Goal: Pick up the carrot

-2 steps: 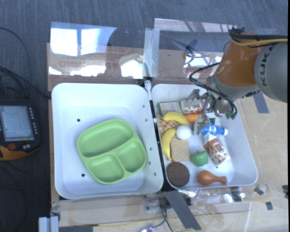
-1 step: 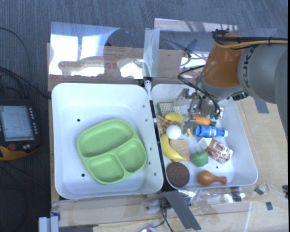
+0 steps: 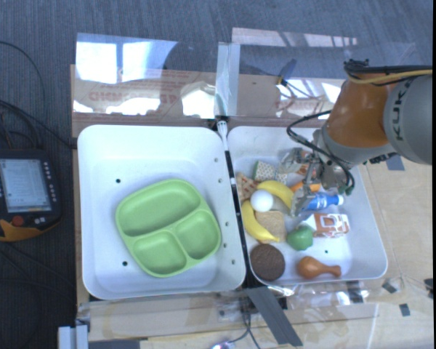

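Brown and round, a cookie-like disc (image 3: pixel 267 262) sits nearest, hard against the bottom rim of the right bin (image 3: pixel 376 247). Beside it a tan drumstick (image 3: pixel 318 268) lies along the same edge. The lower right corner of that bin is bare white, the only open floor on that side.

A little further in, a green ball-shaped piece (image 3: pixel 300 238) touches a small red and white carton (image 3: pixel 331 225). A yellow banana (image 3: pixel 258 222) curves along the wall shared by the two bins, with a white ball (image 3: pixel 261 201) resting against it. A blue and white bottle (image 3: pixel 321 201) lies tilted just above the carton.

The carrot (image 3: pixel 298 186) shows as a small orange sliver in the middle of the right bin. It is wedged between the banana's upper end and the bottle, with clutter touching it on all sides.

The end effector (image 3: pixel 316 171) hangs low just above and to the right of the carrot, among the far pieces. Whether it is released or clenched I cannot tell, since its tip is lost in the pile.

In the left bin (image 3: pixel 102 158) a green divided plate (image 3: pixel 168 226) sits centred, with clear white floor all round it.

Furthest back, the arm's orange band (image 3: pixel 356 111) fills the upper right. Clear panels (image 3: pixel 120 57) stand behind both bins at the far edge of the surface. A handheld controller (image 3: pixel 22 187) lies on the floor at the left edge of the frame.
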You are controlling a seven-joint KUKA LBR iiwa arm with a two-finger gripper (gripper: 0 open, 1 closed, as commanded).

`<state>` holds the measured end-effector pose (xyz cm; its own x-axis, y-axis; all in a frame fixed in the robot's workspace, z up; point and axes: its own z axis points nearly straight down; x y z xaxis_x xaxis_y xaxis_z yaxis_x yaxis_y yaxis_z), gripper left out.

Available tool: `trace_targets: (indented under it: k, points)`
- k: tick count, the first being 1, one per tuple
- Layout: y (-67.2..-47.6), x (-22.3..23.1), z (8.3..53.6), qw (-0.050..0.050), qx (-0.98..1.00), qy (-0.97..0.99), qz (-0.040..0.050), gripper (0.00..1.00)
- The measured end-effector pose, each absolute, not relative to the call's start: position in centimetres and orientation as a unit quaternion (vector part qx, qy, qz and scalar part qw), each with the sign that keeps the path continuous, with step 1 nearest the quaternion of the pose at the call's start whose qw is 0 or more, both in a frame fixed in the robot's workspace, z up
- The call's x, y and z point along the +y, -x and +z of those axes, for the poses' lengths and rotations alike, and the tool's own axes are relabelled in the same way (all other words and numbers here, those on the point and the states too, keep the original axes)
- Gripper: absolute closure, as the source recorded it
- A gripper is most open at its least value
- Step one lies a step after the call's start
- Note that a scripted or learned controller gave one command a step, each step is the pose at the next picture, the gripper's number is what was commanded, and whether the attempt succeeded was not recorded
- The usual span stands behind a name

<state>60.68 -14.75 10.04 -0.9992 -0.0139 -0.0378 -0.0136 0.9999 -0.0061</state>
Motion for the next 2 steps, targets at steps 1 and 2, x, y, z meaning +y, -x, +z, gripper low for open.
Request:
trace_targets:
  k: [1, 2]
  points:
    - [-59.5, -11.2, 10.0, 0.019, 0.999, 0.029, -0.0051, 0.0]
    - [-59.9, -11.1, 11.2, 0.026, 0.999, 0.029, -0.0063, 1.0]
